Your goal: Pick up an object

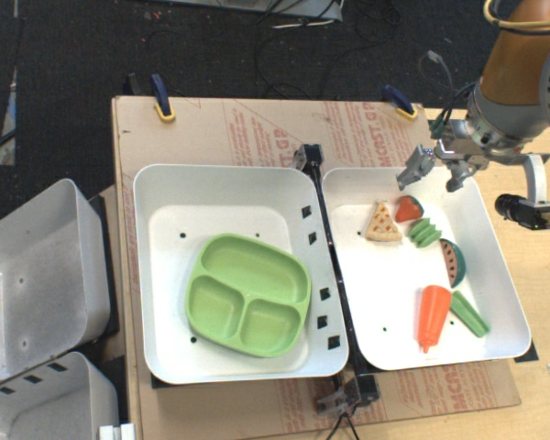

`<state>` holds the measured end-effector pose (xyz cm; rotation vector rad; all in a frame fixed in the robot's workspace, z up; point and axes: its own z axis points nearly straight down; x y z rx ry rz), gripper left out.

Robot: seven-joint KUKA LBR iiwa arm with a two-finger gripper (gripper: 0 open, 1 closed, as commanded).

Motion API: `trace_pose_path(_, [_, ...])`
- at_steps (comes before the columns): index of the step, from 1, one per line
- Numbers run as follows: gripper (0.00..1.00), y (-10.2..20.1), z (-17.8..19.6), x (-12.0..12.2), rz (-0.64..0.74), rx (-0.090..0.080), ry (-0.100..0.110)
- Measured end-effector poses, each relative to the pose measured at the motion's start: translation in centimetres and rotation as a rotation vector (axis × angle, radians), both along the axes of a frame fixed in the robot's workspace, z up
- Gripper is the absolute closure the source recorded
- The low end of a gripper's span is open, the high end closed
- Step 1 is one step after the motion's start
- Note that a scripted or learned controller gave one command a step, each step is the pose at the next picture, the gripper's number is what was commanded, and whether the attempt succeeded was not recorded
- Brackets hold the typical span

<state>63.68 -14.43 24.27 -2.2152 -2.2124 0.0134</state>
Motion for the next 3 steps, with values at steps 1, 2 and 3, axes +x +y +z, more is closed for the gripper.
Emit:
trace_pose_path(1, [0.00, 0.1, 0.9, 0.2, 0.003, -0.002, -0.014])
trace_pose_path(2, [0.00, -0.1, -5.4, -0.1, 0.000, -0.002, -0.010])
trace_pose_path(3, [0.00, -0.3, -11.4, 0.6, 0.000, -0.001, -0.010])
